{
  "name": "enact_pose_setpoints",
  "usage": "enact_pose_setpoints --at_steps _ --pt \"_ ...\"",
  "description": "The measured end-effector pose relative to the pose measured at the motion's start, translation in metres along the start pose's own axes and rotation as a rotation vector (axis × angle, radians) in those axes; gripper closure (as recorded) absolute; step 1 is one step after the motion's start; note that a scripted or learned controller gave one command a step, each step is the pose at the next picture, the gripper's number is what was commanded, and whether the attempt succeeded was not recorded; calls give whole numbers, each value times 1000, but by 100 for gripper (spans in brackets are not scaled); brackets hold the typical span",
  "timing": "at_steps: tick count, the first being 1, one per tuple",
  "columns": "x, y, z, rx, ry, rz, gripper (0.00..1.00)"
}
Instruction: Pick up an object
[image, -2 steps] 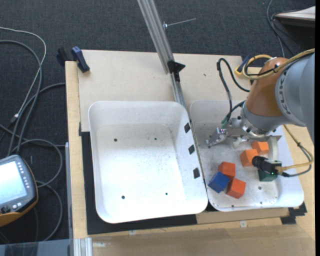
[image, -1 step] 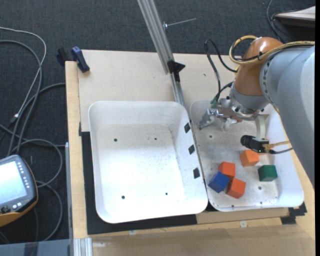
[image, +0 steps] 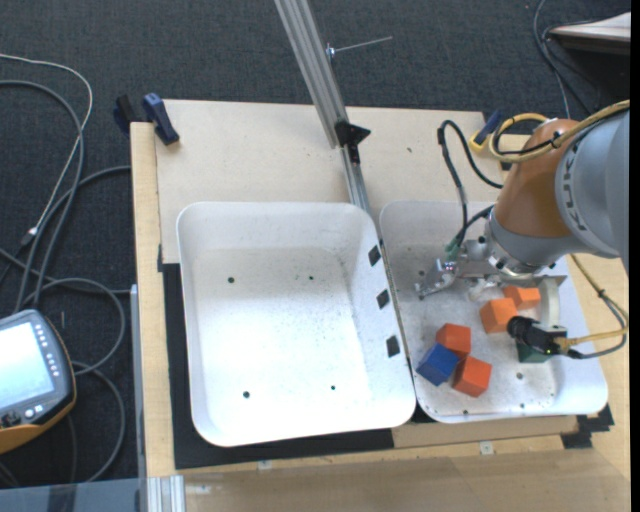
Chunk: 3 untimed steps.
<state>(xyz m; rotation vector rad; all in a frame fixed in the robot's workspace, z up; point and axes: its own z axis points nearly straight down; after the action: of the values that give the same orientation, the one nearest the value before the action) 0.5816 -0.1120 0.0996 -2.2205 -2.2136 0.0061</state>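
The arm's pincer (image: 500, 285) sits low in the right bin (image: 425, 240), right of frame centre, directly over an orange block (image: 497, 315). Whether it is open or closed cannot be told. Two more orange blocks (image: 455, 337) (image: 473, 375) and a blue block (image: 437, 365) lie clustered just below. Risk: an off-centre closure would nudge the block aside, yielding an empty lift.
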Motion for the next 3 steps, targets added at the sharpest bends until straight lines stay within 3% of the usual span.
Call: enact_pose_setpoints --at_steps 1,2,3 --pt "20 67 -1 -14 -2 -8 0" --pt "18 65 -13 -13 -3 -6 100" --pt "18 65 -12 -10 -4 -6 0"
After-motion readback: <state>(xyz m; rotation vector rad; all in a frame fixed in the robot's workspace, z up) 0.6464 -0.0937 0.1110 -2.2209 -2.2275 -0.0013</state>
